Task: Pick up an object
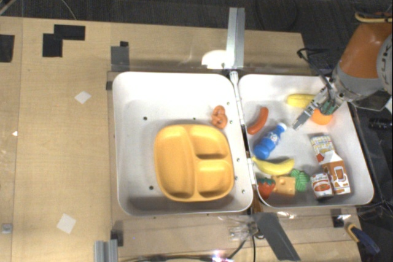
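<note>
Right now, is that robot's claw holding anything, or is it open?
Gripper: hangs over the right bin beside an orange thing; open or shut cannot be told, and nothing is seen held.

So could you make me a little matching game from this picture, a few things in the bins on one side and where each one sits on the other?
Things:
1. yellow tray
2. pretzel
3. blue bottle
4. claw

Places:
A. right bin, between the sausage and a banana
B. left bin, by the divider, above the tray
C. top of the right bin, near an orange thing
D. lower part of the left bin

Pairs: 1-D, 2-B, 3-A, 4-C
</note>
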Controlling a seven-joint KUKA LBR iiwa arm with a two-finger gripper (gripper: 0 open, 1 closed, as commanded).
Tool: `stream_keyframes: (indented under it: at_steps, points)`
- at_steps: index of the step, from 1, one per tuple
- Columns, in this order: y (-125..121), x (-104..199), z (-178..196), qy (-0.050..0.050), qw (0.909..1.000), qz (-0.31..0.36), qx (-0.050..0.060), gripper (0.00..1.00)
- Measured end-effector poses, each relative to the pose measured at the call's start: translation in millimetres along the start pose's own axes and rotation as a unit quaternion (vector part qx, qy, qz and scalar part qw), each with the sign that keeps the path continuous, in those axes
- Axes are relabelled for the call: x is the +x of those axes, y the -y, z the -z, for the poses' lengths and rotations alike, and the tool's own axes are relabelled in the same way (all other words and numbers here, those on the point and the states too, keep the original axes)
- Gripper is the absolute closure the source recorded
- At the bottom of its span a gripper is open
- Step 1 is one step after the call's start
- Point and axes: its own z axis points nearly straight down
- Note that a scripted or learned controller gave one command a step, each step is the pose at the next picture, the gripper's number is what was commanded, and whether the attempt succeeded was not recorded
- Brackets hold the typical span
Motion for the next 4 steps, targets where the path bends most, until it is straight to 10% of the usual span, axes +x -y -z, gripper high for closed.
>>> stream_keyframes:
  at_steps: [1,2,3,4]
  points:
    - [65.9,71.2,-9.8,0.013,0.9980,-0.061,-0.005,0.00]
    - [36.5,155.7,-10.0,0.014,0.9941,-0.107,-0.008,0.00]
    - [-28.5,79.9,-10.6,0.012,0.9714,-0.237,-0.008,0.00]
    - [20.1,98.4,41.7,0.012,0.9746,-0.223,-0.006,0.00]
